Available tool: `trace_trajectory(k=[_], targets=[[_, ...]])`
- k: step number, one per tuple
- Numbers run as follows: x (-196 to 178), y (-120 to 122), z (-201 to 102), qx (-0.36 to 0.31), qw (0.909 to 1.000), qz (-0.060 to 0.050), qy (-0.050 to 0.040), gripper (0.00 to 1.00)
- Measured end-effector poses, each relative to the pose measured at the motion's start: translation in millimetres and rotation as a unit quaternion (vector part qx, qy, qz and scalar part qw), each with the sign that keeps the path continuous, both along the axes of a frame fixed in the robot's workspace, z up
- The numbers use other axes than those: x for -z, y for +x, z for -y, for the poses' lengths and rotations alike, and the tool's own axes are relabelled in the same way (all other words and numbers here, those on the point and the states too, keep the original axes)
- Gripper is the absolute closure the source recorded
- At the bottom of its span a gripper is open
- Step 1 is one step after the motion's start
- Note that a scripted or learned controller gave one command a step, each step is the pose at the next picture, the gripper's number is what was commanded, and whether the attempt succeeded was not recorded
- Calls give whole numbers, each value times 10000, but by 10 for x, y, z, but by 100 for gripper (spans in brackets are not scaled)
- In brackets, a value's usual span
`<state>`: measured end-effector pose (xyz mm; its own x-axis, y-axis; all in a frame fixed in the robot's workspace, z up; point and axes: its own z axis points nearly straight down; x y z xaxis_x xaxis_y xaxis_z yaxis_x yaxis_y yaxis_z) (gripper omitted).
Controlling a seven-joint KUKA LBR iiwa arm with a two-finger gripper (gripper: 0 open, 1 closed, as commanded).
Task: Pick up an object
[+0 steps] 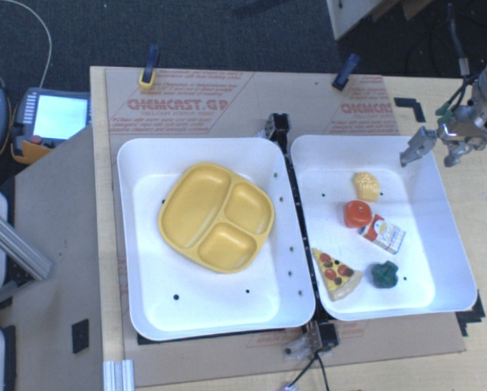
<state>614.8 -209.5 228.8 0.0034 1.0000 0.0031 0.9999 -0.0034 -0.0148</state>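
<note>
We log hand spread open, empty, over rt bin's far corner; nearest pick: corn piece, prob. light, stiff plastic, grip across middle.

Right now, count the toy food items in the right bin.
5: corn farthest back, tomato below it, carton beside the tomato, pizza slice front-left, broccoli front-right. None looks hidden.

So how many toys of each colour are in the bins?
Yellow: 2, the plate and the corn
Red: 1, the tomato
Green: 1, the broccoli
Mixed colours: 2, the pizza slice and the carton
Total: 6
</note>
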Motion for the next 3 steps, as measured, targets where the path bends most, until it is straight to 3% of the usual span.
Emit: trace_trajectory(k=[1,3], targets=[[-92,24,-11,-19,10000,70,-14,0],[1018,-50,-55,-15,10000,54,-11,0]])
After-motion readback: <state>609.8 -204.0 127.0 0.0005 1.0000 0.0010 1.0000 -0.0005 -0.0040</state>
